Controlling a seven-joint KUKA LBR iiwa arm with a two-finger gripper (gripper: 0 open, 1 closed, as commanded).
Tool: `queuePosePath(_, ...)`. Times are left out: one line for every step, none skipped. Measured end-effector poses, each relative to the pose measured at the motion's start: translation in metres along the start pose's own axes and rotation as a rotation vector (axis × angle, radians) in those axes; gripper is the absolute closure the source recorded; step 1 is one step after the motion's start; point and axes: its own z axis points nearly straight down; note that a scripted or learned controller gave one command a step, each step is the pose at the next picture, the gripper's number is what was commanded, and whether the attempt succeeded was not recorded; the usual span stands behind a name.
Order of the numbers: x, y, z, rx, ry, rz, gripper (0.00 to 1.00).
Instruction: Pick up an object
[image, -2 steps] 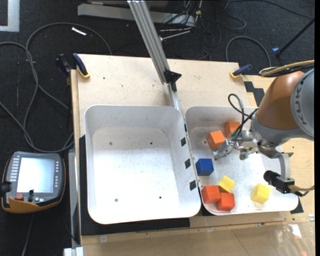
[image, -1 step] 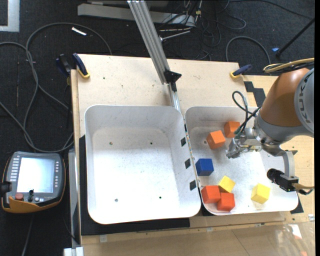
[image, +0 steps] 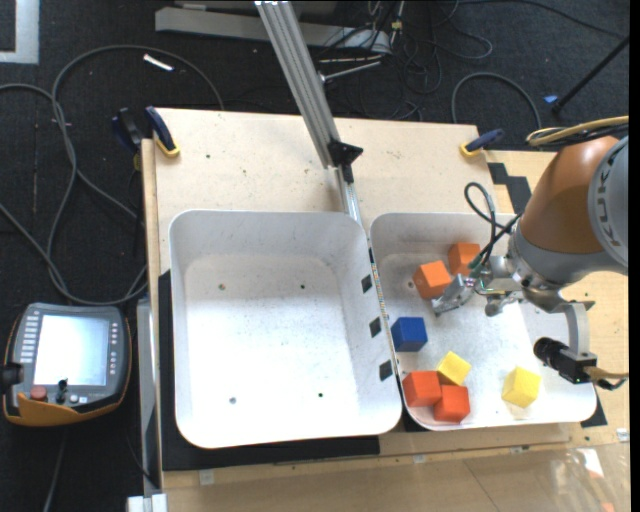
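While the gripper (image: 462, 293) touches a tilted orange cube (image: 432, 278), its grip cannot be told.

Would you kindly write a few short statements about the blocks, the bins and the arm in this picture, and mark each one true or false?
1. All the blocks lie in the right bin. True.
2. The blue block lies nearest the wall between the bins. True.
3. There are three yellow blocks. False: there are two, one yellow block near the red ones and another yellow block toward the right.
4. The claw is over the left bin. False: it is over the right bin, beside an orange block.
5. Two red blocks sit together at the near wall. True.
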Motion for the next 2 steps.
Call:
queuePosePath(-0.0329, 0.0697, 0.0631, -0.001, -0.001, -0.005, 0.00)
queuePosePath(-0.0318, 0.0687, 0.0595, 0.000, -0.001, -0.004, 0.00)
